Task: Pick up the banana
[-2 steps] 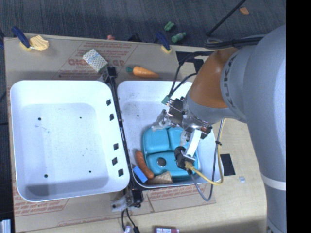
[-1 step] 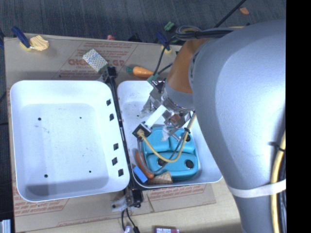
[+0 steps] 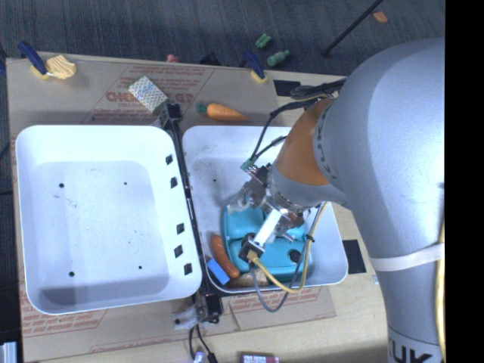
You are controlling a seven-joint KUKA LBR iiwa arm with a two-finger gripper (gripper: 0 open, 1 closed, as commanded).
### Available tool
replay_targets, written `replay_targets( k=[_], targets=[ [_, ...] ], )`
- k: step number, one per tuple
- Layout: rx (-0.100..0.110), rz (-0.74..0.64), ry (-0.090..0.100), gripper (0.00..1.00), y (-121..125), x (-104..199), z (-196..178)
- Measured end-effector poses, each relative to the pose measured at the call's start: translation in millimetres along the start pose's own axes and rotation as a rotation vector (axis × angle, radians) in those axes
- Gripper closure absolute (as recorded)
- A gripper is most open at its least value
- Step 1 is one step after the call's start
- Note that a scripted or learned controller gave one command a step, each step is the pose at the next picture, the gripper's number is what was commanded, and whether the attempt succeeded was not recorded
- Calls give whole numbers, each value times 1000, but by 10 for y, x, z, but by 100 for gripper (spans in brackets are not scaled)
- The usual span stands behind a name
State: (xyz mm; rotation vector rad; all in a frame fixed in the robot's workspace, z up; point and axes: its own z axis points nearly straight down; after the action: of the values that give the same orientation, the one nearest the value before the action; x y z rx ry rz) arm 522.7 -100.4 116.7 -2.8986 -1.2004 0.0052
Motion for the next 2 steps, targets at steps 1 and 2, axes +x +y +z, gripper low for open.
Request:
replay_targets(
  k=[1, 2],
  targets=[
    [-16, 142, 16, 0, -277, -268, 50],
    [-5, 29, 6, 0, 138, 126, 214]
  ],
)
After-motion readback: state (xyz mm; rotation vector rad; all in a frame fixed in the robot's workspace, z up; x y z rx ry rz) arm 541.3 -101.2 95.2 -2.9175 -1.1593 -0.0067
